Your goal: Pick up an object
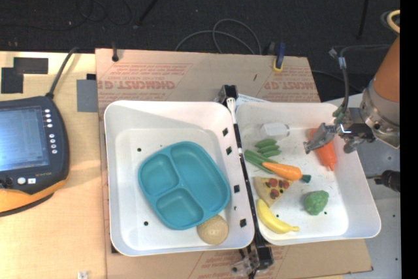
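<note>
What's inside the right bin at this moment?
The right bin holds green beans, a carrot, pizza slice, banana, broccoli and an orange piece by the gripper.

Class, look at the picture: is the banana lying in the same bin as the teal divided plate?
No, the banana lies in the right bin, the teal divided plate in the left.

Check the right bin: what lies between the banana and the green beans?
In the camera view, the pizza slice and the carrot lie between the banana and the green beans, with the carrot nearer the beans.
</note>
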You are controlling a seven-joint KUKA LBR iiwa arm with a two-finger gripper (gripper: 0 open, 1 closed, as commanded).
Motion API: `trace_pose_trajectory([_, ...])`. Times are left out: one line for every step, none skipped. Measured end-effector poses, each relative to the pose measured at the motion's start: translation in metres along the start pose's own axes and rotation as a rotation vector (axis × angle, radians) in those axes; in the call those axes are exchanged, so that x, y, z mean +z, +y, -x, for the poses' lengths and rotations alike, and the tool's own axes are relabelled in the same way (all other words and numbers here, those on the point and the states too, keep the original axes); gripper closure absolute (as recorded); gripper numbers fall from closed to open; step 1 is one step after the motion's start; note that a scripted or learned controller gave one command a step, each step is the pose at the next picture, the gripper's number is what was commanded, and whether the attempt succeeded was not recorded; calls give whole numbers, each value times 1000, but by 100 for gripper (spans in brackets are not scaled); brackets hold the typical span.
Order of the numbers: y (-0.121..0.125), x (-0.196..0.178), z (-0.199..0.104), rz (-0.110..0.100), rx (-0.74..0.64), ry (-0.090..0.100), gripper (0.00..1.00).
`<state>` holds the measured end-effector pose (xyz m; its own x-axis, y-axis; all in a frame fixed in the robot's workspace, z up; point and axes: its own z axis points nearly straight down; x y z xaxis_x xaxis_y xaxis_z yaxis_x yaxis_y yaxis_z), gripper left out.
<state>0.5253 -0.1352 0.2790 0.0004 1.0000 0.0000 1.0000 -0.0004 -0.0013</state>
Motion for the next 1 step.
trace_pose_trajectory([-41,189,21,-14,2,4,0])
